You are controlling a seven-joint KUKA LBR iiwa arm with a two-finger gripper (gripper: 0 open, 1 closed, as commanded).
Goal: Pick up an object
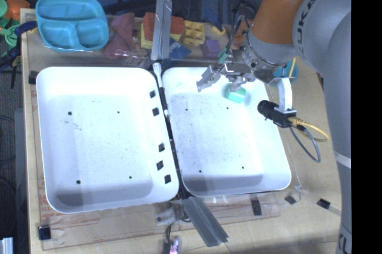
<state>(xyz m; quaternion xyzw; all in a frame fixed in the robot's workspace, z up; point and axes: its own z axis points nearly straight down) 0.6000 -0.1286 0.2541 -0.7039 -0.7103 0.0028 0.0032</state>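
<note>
A small teal object (236,95) lies in the right bin (227,181), near its far edge. My gripper (221,83) hangs over that far edge, its fingers spread apart. The left finger (206,80) points toward the bin's middle, and the right finger sits just above the teal object. Nothing is between the fingers. The grey arm with its orange band comes in from the upper right.
The left bin (89,193) stands beside the right one, with black clips along the seam between them. Behind the bins are a blue divided tray (71,23) and a row of coloured blocks (185,32).
</note>
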